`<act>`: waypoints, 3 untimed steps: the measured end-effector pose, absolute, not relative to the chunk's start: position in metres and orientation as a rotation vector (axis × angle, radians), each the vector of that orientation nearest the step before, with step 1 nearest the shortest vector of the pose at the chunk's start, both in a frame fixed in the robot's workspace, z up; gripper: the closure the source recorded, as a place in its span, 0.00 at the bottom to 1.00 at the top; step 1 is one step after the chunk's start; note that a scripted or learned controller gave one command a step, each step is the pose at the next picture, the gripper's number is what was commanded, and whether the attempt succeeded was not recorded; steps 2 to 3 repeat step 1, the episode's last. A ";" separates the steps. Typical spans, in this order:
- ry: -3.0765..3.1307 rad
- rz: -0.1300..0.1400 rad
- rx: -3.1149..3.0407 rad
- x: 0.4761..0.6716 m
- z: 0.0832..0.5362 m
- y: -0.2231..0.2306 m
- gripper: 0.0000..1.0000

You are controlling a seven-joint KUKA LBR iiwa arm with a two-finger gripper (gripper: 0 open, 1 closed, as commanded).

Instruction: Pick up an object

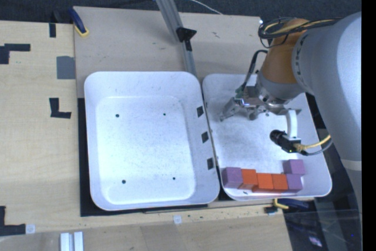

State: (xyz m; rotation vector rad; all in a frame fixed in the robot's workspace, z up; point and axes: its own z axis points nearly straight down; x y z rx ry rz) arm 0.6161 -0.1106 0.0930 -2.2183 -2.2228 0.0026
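The gripper is seen spread and holding nothing, above the bare upper floor of the right bin. The blocks are lined against the near wall, well apart. One end block should be approached squarely from above.

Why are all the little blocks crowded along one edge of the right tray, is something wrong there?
Nothing looks broken or spilled. The purple and orange blocks sit bunched in a row against the near wall of the right tray, tidy rather than scattered. The pincer hangs above the tray's far half, apart from them.
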 end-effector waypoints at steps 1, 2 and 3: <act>-2.227 -0.004 -2.220 0.655 0.117 -0.104 0.00; -2.227 -0.004 -2.220 0.655 0.117 -0.104 0.00; -2.227 -0.004 -2.220 0.655 0.117 -0.104 0.00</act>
